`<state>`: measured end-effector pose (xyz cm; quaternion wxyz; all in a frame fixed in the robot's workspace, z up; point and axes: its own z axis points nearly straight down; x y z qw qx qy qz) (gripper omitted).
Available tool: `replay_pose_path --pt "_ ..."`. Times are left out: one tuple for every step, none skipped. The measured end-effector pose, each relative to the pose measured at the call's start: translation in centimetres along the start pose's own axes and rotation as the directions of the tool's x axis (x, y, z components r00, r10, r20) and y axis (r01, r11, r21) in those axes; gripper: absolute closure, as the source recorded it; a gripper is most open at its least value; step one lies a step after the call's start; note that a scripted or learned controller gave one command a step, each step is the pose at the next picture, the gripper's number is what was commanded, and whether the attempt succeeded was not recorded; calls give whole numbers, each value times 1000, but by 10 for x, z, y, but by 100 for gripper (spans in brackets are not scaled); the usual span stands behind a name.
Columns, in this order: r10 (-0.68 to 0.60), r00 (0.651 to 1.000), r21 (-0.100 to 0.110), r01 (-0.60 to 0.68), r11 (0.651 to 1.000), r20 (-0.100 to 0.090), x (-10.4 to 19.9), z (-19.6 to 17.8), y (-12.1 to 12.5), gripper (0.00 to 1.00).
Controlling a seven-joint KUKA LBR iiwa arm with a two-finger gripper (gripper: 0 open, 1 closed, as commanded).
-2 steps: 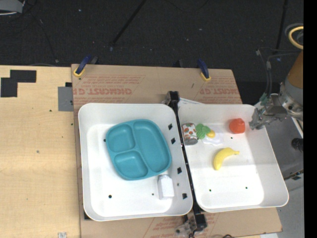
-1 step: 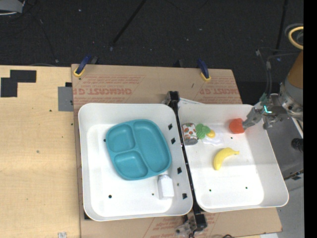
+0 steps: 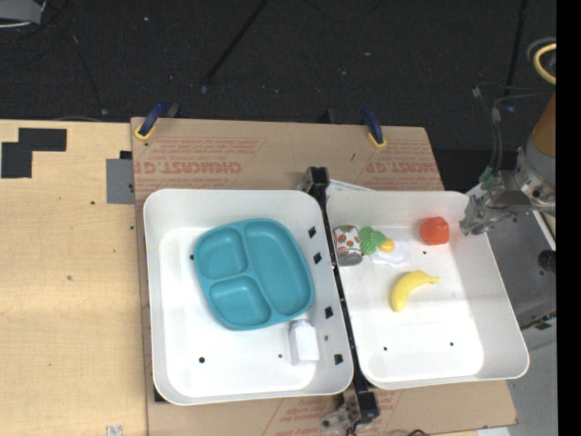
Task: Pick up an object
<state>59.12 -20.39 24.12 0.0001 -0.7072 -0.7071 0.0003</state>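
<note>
In the right bin [image 3: 490,352] lie a yellow banana [image 3: 410,289], a red block [image 3: 435,231], a small printed can [image 3: 347,244] and a green and yellow toy [image 3: 375,241] beside the can. The left bin [image 3: 163,334] holds a teal divided plate [image 3: 251,272] and a small white bottle [image 3: 303,341]. My gripper [image 3: 478,218] hangs at the right bin's upper right rim, just right of the red block and apart from it. Nothing shows between its fingers.
Both bins rest on a cardboard sheet [image 3: 272,157] held by two clamps [image 3: 154,125] at its far edge. A wooden bench top [image 3: 64,289] spreads out to the left. Cables and a metal frame [image 3: 536,271] stand to the right of the right bin.
</note>
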Motion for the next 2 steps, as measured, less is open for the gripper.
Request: replay_pose_path --pt "1 1000 -15 -1 1000 3 -2 -165 -67 100" --pt "0 1000 0 0 1000 0 -1 -166 -66 100"
